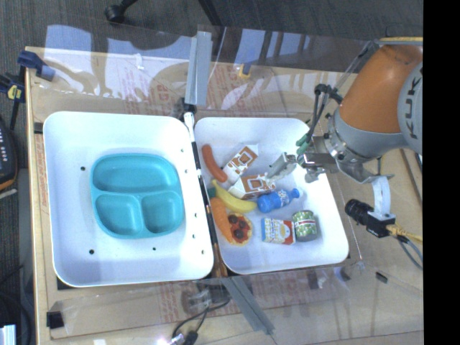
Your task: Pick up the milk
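Two small white-and-brown cartons lie in the right bin [323,250]. One milk carton [241,159] is near the bin's middle back, tilted. A second similar carton [256,185] lies just in front of it, beside a blue bottle [278,200]. My gripper [286,164] hangs over the bin's right half, just right of both cartons and above the blue bottle. Nothing shows in its grasp. The grey arm with its orange band [381,85] comes in from the right.
Also in the right bin are a sausage [213,162], a banana [232,199], a carrot [218,216], a pizza slice [240,228], a colourful juice box [277,231] and a green can [305,225]. The left bin [65,243] holds a blue divided tray [136,195].
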Robot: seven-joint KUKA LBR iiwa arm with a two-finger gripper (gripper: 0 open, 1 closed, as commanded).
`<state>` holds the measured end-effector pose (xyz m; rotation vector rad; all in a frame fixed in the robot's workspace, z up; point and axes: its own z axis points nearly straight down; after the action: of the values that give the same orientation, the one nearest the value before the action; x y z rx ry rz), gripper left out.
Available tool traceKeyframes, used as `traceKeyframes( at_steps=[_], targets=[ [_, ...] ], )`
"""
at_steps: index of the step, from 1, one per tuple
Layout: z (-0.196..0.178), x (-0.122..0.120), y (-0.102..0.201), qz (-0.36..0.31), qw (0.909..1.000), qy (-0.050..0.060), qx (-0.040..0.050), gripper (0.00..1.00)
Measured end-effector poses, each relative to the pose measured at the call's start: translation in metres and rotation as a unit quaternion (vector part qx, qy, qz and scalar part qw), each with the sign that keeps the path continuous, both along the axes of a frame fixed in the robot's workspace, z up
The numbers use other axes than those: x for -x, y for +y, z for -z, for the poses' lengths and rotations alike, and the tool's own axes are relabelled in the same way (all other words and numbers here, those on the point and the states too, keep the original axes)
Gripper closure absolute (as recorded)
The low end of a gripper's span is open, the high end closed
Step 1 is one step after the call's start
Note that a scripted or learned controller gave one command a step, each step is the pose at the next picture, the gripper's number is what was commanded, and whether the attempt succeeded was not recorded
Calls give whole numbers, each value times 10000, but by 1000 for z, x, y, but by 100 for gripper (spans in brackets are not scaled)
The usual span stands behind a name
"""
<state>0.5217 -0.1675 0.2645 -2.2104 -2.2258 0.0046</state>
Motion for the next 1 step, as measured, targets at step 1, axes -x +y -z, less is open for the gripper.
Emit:
traceKeyframes(
  at_steps=[1],
  targets=[
    [80,-56,1,12,10000,9,5,0]
  ],
)
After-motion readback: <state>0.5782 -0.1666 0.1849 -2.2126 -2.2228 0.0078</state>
